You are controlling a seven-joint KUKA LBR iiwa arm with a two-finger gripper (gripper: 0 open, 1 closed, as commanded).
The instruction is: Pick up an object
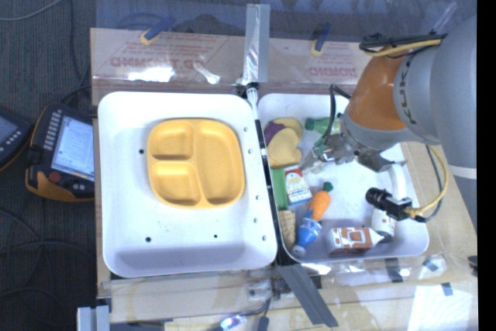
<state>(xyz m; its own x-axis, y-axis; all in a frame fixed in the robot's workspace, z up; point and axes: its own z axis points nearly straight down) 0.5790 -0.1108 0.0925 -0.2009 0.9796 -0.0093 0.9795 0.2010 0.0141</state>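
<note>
Now the two-finger gripper (329, 152) hovers just right of the small orange plastic carrot (319, 203); its grip state is unclear.

The arm (434, 81) runs off the right edge, so its upper part is cut away, and its orange band covers the right bin's (403, 248) far corner. The gripper (329, 151) is a blur of metal under the wrist. A green thing (318, 123) beside it is half hidden. The handheld screen (66, 155) at the left is too small to read.
</note>
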